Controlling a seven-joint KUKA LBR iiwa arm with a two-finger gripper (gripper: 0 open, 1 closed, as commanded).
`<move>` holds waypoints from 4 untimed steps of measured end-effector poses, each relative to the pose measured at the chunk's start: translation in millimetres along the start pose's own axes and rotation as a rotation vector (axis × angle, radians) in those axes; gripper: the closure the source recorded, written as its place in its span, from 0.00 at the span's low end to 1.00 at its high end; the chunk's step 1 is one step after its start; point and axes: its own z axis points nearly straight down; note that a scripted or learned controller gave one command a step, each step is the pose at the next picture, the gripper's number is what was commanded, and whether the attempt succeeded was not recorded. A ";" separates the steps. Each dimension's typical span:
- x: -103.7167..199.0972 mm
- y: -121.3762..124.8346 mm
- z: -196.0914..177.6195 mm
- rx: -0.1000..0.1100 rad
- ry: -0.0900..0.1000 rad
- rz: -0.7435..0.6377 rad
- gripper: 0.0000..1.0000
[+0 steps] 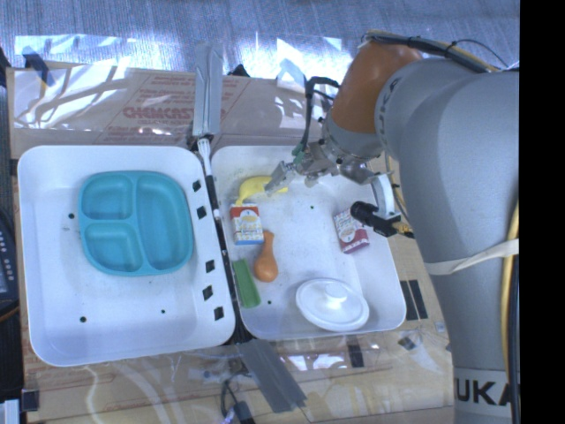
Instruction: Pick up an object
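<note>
My gripper (291, 173) hangs over the back of the right bin (388, 276), just right of a yellow banana-shaped toy (254, 186). I see nothing held in it. In front of the banana lies a small red and white carton (246, 223). An orange pear-shaped toy (266, 259) and a green stick (245, 283) lie nearer the bin's left wall. A second small red and white carton (351, 231) sits to the right, and a round white lid (331, 303) lies at the front.
The left bin (44, 316) holds a blue divided plate (135, 221). A ridge with black clips (212, 254) separates the bins. The grey arm (459, 166) covers the right bin's right side. Cardboard and plastic film (132, 104) lie behind the bins.
</note>
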 end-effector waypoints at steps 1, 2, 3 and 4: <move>48.6 9.3 -98.4 -0.002 -0.003 -0.441 0.00; 48.7 8.9 -97.2 0.000 -0.002 -0.441 0.00; 55.4 -15.5 18.9 -0.005 -0.005 -0.428 0.00; 64.6 -73.5 17.9 -0.014 -0.006 -0.312 0.00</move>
